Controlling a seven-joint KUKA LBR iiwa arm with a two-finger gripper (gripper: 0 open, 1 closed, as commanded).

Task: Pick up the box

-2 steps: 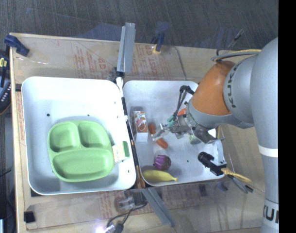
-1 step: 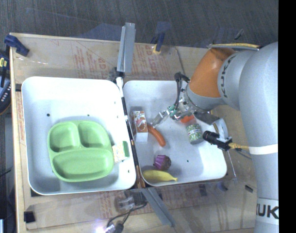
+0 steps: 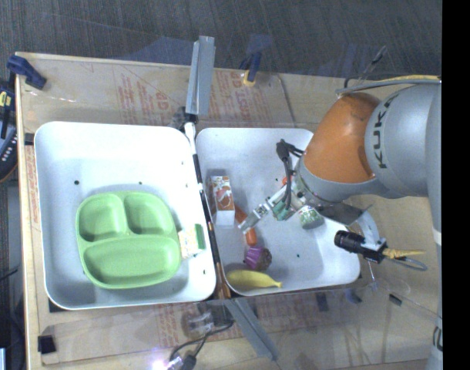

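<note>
The box (image 3: 222, 199) stood against the right bin's left wall (image 3: 203, 206), so that side was blocked. A banana (image 3: 253, 279) and purple item (image 3: 257, 257) crowded the near side; the far side lay open.

**Arm reaches in from three o'clock, gripper low at centre-right**

The arm (image 3: 397, 141) enters from the three o'clock edge as a thick grey link, its lettered side facing up. Its orange band (image 3: 339, 149) forms a rounded dome just left of the grey casing and hides most of the wrist under it. From beneath that dome the wrist angles down toward eight o'clock. The gripper (image 3: 249, 221) sits at the end of this line, slightly below and right of the frame's centre, its tip pointing toward eight o'clock. Thin dark cables loop at the ten o'clock side of the dome. The finger spacing is too small to judge.
</note>
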